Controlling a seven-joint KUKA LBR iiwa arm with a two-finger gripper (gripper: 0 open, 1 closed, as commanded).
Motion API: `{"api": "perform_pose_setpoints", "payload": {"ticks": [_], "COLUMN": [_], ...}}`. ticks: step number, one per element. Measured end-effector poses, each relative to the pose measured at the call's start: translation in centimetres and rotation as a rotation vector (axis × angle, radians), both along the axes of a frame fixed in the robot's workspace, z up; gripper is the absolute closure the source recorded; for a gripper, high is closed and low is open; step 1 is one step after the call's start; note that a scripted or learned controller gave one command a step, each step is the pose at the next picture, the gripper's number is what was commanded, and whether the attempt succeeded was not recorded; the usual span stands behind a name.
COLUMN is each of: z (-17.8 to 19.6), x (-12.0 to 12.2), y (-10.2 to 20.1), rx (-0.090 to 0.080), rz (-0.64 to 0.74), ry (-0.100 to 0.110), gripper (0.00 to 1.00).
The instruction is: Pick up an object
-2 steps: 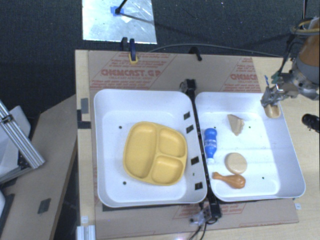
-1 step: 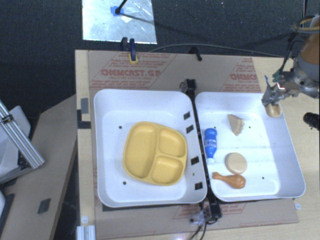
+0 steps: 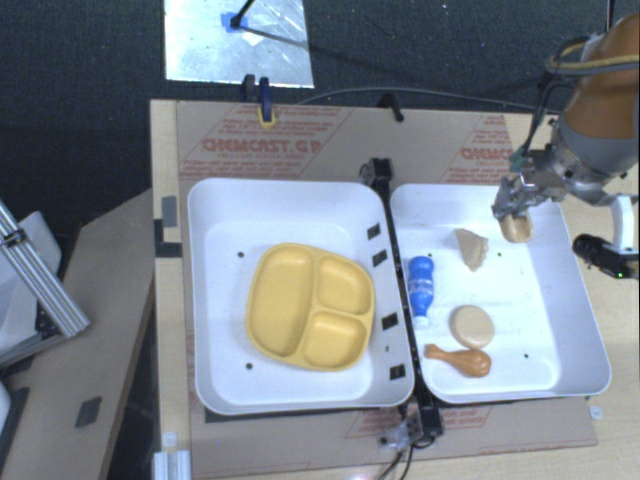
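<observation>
2 white bins sit side by side. In the camera view my gripper [image 3: 517, 206] hangs over the right bin [image 3: 560, 298], its fingers clamped on a tan object [image 3: 517, 228], raised so it clears the other items.

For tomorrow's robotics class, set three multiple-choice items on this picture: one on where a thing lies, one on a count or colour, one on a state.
1. Where does the yellow tray lie?
A. In the left bin
B. In the right bin
C. On the bench outside the bins

2. What colour is the small bottle?
A. Red
B. Green
C. Blue and white

3. How does the bottle rest?
A. Upright
B. On its side
C. Held in the air

Answers: 1 A, the yellow tray sits in the left bin. 2 C, the bottle in the right bin is blue with a white band. 3 B, it lies flat along the bin's left wall.
</observation>
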State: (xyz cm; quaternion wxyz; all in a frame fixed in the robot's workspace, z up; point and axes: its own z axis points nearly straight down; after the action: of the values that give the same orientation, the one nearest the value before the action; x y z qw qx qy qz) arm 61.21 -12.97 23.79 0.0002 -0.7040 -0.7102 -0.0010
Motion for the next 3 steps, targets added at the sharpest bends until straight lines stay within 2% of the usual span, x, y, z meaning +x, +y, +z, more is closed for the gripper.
{"api": "perform_pose_setpoints", "payload": {"ticks": [1, 2, 3], "z": [-1.2, -0.2, -0.1], "x": [-1.3, -1.9, -3.1], "y": [5.1, 10.7, 15.0], "rx": [0.000, 0.001, 0.000], "rz": [0.000, 0.002, 0.000], "ry": [0.002, 0.000, 0.001], "gripper": [1.00, 1.00, 1.00]}}
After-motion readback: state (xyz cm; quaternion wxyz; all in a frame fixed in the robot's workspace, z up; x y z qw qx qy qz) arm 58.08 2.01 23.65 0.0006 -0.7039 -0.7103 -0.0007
